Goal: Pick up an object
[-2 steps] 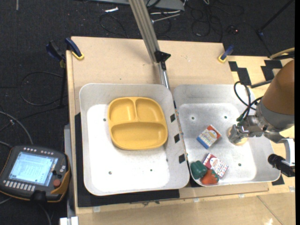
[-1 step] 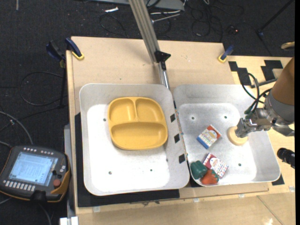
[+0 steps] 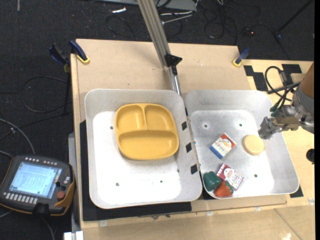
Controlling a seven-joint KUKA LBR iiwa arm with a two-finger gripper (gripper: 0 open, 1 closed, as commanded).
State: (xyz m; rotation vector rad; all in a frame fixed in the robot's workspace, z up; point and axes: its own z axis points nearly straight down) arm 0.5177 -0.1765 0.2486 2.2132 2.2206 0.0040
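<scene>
In the camera view, two shallow white bins are seen side by side on the bench (image 3: 210, 54). The left bin (image 3: 100, 134) carries a yellow compartment plate (image 3: 146, 132), lying flat near its upper middle. The right bin (image 3: 270, 104) holds the loose things: a pale yellow round piece (image 3: 253, 145) towards its right side, a small blue and white carton (image 3: 222, 146) just left of it, and, in the lower left corner, a red and white packet (image 3: 231, 176) crowded against a green and red toy piece (image 3: 216, 183).

The gripper (image 3: 267, 128) is seen at the right bin's right side, just above and to the right of the round piece and close to it. Whether it is open or closed cannot be told, as the end of the tool is small and blurred. Nothing is seen to be held.

The step in hand is judged to be the approach to the round piece, the nearest object. It would be done well if the tool were centred over the piece before descent, so that the piece is straddled rather than nudged aside, and if the bin's sloped wall were kept clear. Being rounded and smooth, the piece may slip or roll under an off-centre closure.
</scene>
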